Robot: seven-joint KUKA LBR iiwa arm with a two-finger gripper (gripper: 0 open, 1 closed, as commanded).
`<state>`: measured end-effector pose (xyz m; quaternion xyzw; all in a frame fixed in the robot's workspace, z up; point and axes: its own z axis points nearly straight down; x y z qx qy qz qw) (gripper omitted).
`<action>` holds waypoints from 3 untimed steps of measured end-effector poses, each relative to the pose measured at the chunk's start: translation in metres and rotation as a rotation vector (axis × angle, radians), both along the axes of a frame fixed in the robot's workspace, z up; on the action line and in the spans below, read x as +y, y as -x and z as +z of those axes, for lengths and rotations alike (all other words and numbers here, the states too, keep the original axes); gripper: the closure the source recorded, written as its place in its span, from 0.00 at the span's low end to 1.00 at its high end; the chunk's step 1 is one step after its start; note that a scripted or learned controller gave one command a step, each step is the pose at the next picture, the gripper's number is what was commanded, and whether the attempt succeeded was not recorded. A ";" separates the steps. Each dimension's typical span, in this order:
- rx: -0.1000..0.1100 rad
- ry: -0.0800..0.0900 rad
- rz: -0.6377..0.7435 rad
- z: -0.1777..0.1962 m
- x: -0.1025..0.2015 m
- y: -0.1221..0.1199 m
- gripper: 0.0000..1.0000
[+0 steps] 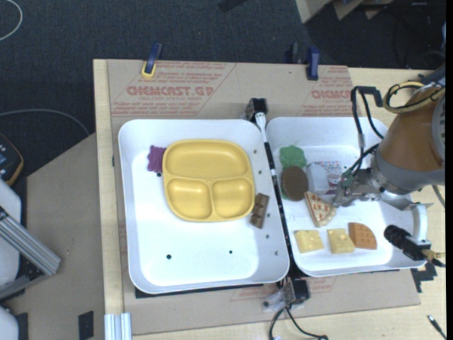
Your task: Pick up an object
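the arm (414, 144) is reaching into the right bin (368, 264), its gripper (345, 190) hovering mid-bin just beside a pizza slice (318, 207). a yellow divided plate (209, 179) is filling the left bin's (141, 261) upper half. finger state: cannot tell.

Counts by bin, as I see them from here.
Left bin (141, 261): one yellow tray (209, 179), one purple piece (156, 158), one brown block (260, 210). Right bin (311, 264): about seven food toys.
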<state>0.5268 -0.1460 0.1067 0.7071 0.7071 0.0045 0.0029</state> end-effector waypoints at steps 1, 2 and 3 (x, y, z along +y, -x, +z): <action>0.004 0.005 0.000 0.060 -0.001 0.006 1.00; 0.002 0.005 0.001 0.114 -0.002 0.005 1.00; 0.006 0.003 0.006 0.124 0.051 -0.016 1.00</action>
